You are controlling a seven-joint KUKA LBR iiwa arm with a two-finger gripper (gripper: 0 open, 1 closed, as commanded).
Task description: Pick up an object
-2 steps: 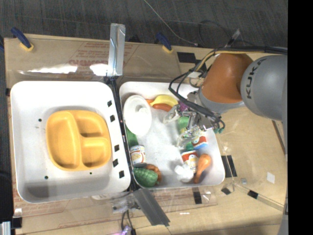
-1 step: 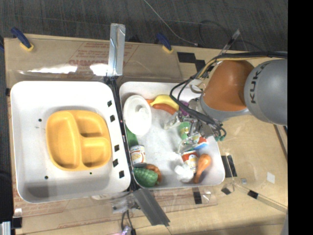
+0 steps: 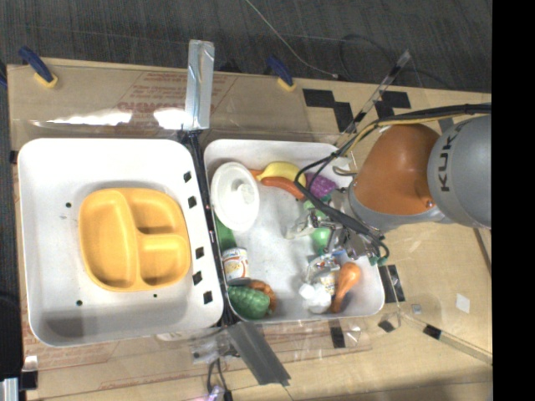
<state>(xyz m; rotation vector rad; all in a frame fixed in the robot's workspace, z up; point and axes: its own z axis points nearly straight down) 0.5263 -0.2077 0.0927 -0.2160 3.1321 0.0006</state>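
- Claw (image 3: 320, 234) low in the right bin (image 3: 276, 150), among the toys in its right half; whether it is apart or together cannot be told, and nothing can be seen held in it.
- Green ball (image 3: 322, 239) right at the claw.
- Orange carrot (image 3: 346, 281) just below it, beside a white lump (image 3: 315, 296).
- Purple piece (image 3: 323, 185) and yellow banana (image 3: 279, 172) above, near the bin's top wall.
- White bowl (image 3: 235, 194) at the bin's left side; small labelled can (image 3: 235, 265) below it, print too small to read; green pepper (image 3: 250, 301) in the bottom left corner.
- Arm (image 3: 456, 174) enters from the right, letters "KU" readable on its grey shell.
- Left bin (image 3: 42, 161) holds a yellow divided tray (image 3: 134, 237).
- Bench (image 3: 100, 86) of cardboard, faint red print unreadable.
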